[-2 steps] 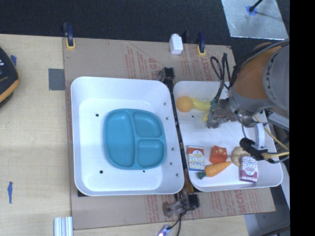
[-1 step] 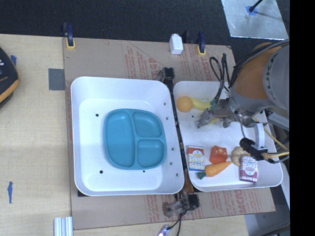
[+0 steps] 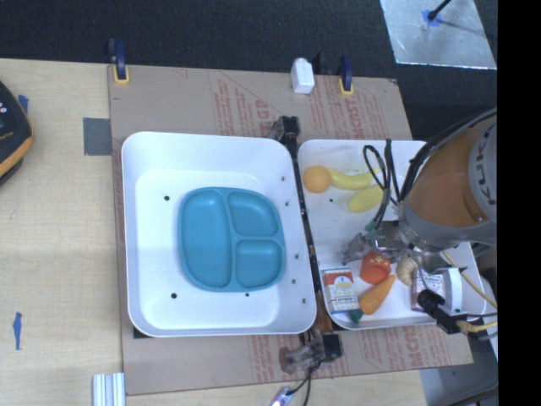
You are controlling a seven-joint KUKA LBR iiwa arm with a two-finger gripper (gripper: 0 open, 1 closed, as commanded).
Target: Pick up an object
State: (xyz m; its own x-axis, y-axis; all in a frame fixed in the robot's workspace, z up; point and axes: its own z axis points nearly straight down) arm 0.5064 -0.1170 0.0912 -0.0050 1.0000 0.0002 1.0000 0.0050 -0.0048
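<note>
The right bin (image 3: pixel 325 155) holds toy food. An orange ball (image 3: pixel 316 178) lies at its far left, with a yellow banana (image 3: pixel 350 178) and a yellow piece (image 3: pixel 364 199) beside it. Nearer the front lie a red tomato (image 3: pixel 374 268), an orange carrot (image 3: pixel 374 296) and a small red-and-white carton (image 3: pixel 340 290). My gripper (image 3: pixel 378 242) hangs low over the bin's middle, just above the tomato. The grey wrist and cables hide its fingertips.
The left bin (image 3: pixel 152 311) holds a blue divided plate (image 3: pixel 231 238). The arm's grey and orange body (image 3: pixel 448 193) covers the right bin's right half. Clamps (image 3: pixel 119 62) and a white block (image 3: pixel 303 75) sit at the cardboard's far edge.
</note>
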